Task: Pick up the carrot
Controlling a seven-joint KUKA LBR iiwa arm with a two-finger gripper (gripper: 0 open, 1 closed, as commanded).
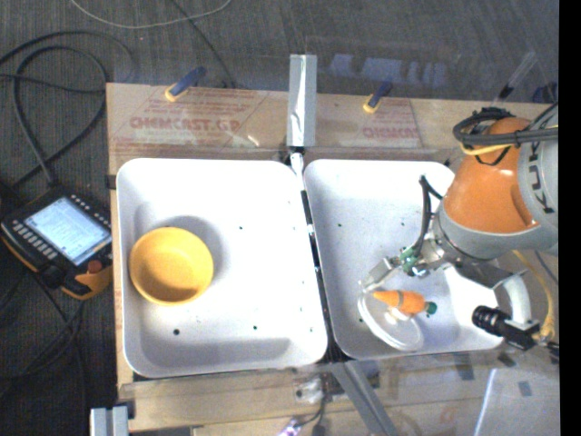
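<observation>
Small orange carrot (401, 301) with a green stem end pointing right, lay across a clear round dish (390, 321) in the right bin (363, 198), gripper (406, 263) just above it, grip state could not be told, yellow bowl (172, 264) sat in the left bin (245, 189).

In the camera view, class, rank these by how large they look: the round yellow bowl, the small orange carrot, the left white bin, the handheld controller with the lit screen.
1. Left white bin
2. Handheld controller with the lit screen
3. Round yellow bowl, close to the controller, so that ranking is unsure
4. Small orange carrot
</observation>
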